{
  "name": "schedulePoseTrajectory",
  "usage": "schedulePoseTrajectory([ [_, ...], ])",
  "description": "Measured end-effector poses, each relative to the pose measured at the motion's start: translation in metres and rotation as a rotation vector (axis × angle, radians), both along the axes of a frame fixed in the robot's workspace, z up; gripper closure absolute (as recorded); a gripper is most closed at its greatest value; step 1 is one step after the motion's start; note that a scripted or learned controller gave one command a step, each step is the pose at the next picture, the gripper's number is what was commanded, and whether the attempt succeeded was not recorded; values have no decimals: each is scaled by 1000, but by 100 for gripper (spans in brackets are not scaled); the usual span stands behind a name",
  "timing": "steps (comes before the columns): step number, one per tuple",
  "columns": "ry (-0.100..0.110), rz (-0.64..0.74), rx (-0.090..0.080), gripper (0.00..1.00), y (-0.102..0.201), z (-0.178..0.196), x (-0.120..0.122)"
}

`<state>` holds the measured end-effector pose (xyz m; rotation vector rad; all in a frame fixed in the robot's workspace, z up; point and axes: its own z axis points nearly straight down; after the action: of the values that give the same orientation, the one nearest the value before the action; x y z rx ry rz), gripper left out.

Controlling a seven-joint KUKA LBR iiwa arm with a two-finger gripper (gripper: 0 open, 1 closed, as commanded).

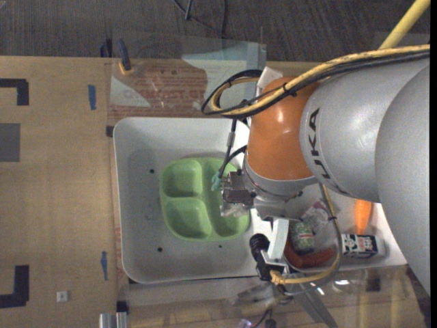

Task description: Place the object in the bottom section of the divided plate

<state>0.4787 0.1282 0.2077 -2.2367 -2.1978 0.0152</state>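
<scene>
A light green divided plate (186,200) lies in the left white bin (136,183). Two of its sections show on the left side, and a third on the right is partly hidden by the arm. My gripper (232,193) hangs over the plate's right part, below the orange band (276,139). The wrist hides what is under it, so I cannot tell whether anything is held.
Under the arm, the right bin holds a red item (311,257), a small green-labelled packet (302,238), a small black and white carton (360,245) and an orange object (362,214). Cables (300,273) loop below the wrist. A clear panel (184,70) stands behind the left bin.
</scene>
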Motion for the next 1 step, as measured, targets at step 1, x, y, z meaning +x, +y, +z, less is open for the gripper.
schedulePoseTrajectory([
  [1,-10,-53,5,100,-35,-104,1],
])
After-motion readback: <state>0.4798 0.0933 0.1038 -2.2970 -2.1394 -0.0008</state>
